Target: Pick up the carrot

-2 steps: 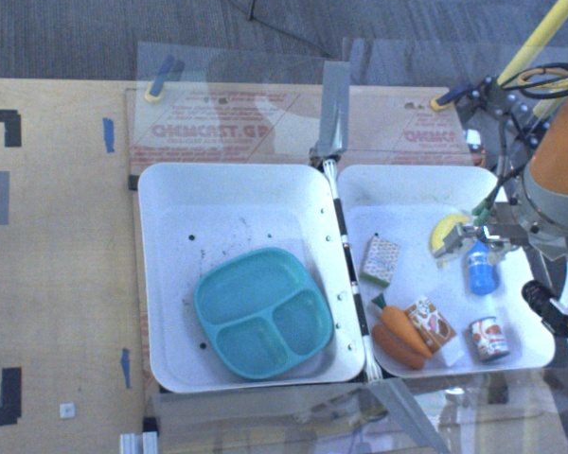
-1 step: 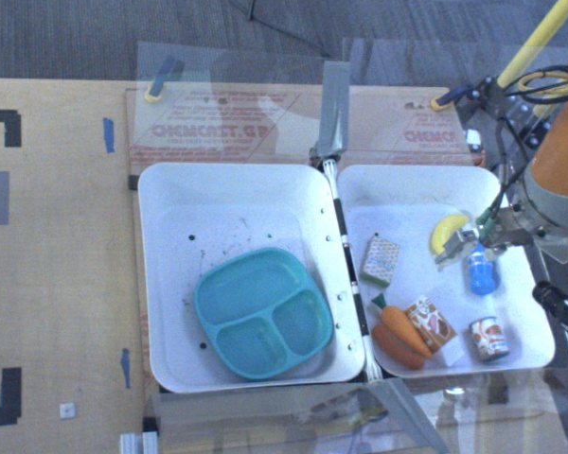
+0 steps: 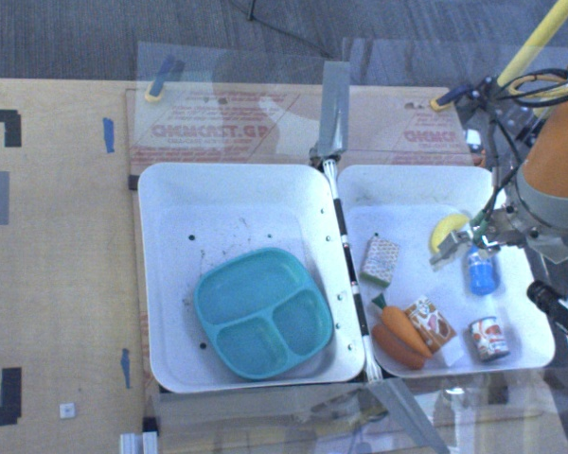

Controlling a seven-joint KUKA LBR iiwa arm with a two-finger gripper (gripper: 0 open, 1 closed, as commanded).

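The orange carrot (image 3: 400,338) lies at the front left corner of the right bin (image 3: 412,192), its green-tipped end pointing up-left. A small orange-and-white carton (image 3: 431,322) touches its right side. My gripper (image 3: 466,243) hangs over the right part of that bin, between a yellow banana (image 3: 447,229) and a blue bottle (image 3: 481,273). It is up and to the right of the carrot, well apart from it. The carrot is not held.
A patterned small box (image 3: 381,259) stands above the carrot, and a can (image 3: 489,339) lies at the front right. The left bin (image 3: 170,197) holds a teal divided plate (image 3: 263,312). Cables and the arm crowd the right edge.
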